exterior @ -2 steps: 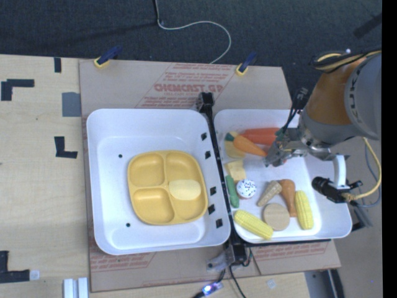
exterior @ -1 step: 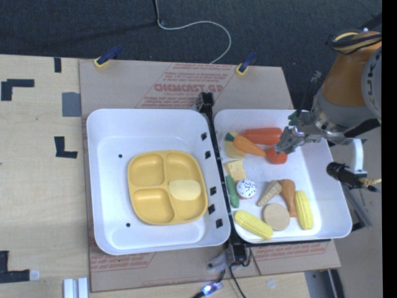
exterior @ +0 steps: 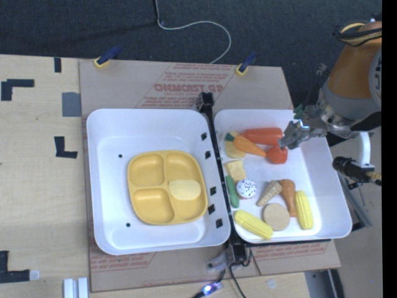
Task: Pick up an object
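The right bin [exterior: 325,172] holds several toy foods. A long red piece [exterior: 262,135] and an orange carrot [exterior: 249,146] lie at its far side, with a small red tomato [exterior: 277,156] just in front of them. My gripper [exterior: 290,135] hangs low over the bin's far right part, right beside the end of the red piece and just above the tomato. Nothing visibly sits in the gripper. Nearer the front lie two yellow corn cobs [exterior: 253,225] [exterior: 304,210], a tan round disc [exterior: 276,216], a brown drumstick [exterior: 288,192] and a white ball [exterior: 246,189].
The left bin [exterior: 105,166] holds a yellow divided plate [exterior: 162,188] with a pale yellow piece [exterior: 186,190] in one compartment. A cheese wedge [exterior: 236,169] and a green stick [exterior: 232,191] lie along the right bin's left wall. The arm [exterior: 353,73] comes in from the right.
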